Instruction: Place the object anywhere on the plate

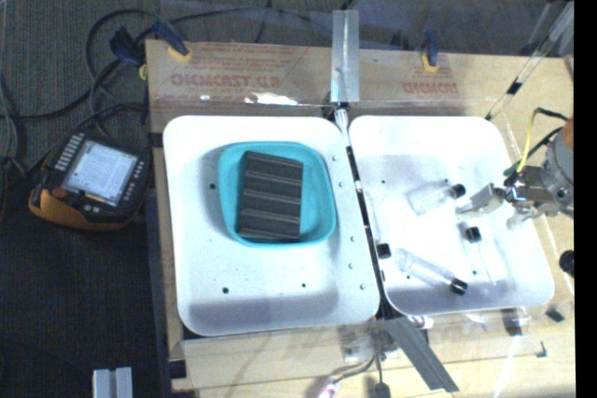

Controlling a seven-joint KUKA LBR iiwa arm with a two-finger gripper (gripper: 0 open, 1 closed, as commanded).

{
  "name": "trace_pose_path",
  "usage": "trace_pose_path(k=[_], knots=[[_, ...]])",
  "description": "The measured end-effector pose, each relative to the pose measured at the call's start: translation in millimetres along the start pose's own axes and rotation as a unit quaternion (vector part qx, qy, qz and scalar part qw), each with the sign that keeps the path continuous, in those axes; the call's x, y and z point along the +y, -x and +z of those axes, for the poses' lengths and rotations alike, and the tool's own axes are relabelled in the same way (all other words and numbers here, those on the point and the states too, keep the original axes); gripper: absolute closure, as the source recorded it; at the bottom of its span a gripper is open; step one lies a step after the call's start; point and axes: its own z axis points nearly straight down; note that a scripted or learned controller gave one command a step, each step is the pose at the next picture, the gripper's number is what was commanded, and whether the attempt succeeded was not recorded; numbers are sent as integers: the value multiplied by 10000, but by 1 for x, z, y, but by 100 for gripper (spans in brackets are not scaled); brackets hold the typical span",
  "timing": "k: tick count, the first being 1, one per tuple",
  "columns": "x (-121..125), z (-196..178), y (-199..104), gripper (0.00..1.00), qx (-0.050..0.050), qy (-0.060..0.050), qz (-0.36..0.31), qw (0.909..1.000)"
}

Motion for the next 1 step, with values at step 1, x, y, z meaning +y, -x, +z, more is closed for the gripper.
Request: trace_pose_path(k=[1], knots=[[0, 0, 0, 0, 1, 2, 1, 10000]])
